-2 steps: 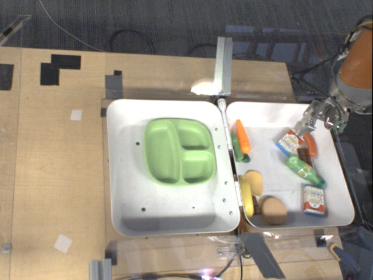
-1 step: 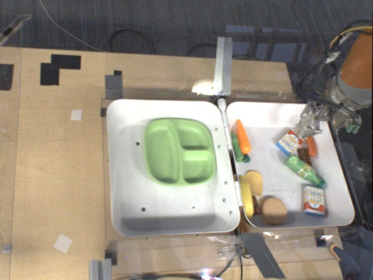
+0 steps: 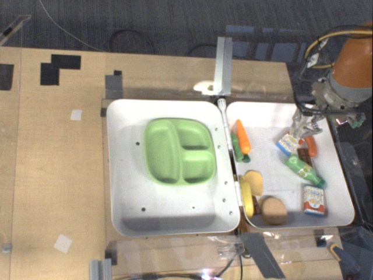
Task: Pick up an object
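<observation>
The camera view looks down at a slant on my bench [image 3: 52,174], pale wood with black squares near its far left and a dark carpeted floor [image 3: 145,10] beyond it. My arm [image 3: 349,74] comes in from the right, cut off by the frame, so I see little more than the orange band and the grey wrist. My pincer [image 3: 304,127] hangs low over the far part of the right bin [image 3: 344,214], just above a small blue-and-white packet [image 3: 288,143]; it is too small and blurred here for me to tell whether it stands apart or together, or whether it touches the packet at all.

Just beside the packet lie a reddish piece [image 3: 310,147] and a green bottle [image 3: 304,170], and nearer the front right corner a small red-and-white carton [image 3: 313,199]. Along the bin's left wall lie an orange carrot [image 3: 242,136], a yellow piece [image 3: 253,181], a banana [image 3: 247,202] and a brown rounded lump [image 3: 273,210], partly overlapping one another.

The left bin [image 3: 125,214] holds a green divided tray [image 3: 179,150]. A metal post [image 3: 222,66] rises behind the seam between the bins.
</observation>
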You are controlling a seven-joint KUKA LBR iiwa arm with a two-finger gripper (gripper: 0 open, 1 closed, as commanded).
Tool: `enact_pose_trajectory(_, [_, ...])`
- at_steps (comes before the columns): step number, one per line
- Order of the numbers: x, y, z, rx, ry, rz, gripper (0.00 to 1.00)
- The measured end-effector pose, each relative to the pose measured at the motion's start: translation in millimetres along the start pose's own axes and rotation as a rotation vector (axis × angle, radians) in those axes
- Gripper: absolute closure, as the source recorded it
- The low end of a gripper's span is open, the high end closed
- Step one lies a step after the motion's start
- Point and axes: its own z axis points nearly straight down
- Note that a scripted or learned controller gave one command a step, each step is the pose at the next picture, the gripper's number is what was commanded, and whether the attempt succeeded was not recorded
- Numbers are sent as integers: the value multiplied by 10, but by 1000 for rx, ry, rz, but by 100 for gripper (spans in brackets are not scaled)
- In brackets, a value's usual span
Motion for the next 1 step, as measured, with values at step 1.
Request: enact_pose_trajectory(1, [77, 31, 3, -1, 0, -323, 100])
